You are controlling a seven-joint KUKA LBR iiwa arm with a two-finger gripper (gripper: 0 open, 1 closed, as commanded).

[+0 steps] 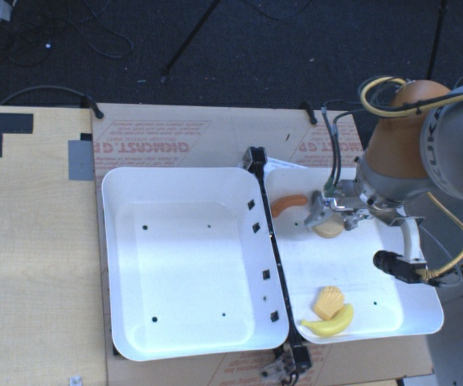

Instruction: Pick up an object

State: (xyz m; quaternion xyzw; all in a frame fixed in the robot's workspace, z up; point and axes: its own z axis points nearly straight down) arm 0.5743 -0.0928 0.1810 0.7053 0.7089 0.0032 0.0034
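Four small things sit in the right bin (392,312), and my gripper (328,215) hovers low over one of them, a pale tan lump (328,230) near the bin's middle. I can't tell how the jaws stand; the metal fingerwork blurs against the lump, so I won't call it held. My judgement is that this is the closing step of a grasp. To do it well I would centre the fingers on the lump's widest part, settle fully before closing, and lift straight up, keeping clear of the orange piece (288,205) lying just to the left, near the black divider (265,240). The lump looks rounded and matte, perhaps soft plastic or foam, so I expect it could squirt sideways under an off-centre pinch. The orange piece is curved and smooth. Nearer the front edge lie a ribbed yellow-orange shell (329,301) and a glossy yellow banana (329,324), touching. Both bins are hard, slick white plastic; the left bin (183,256) has small dark marks.
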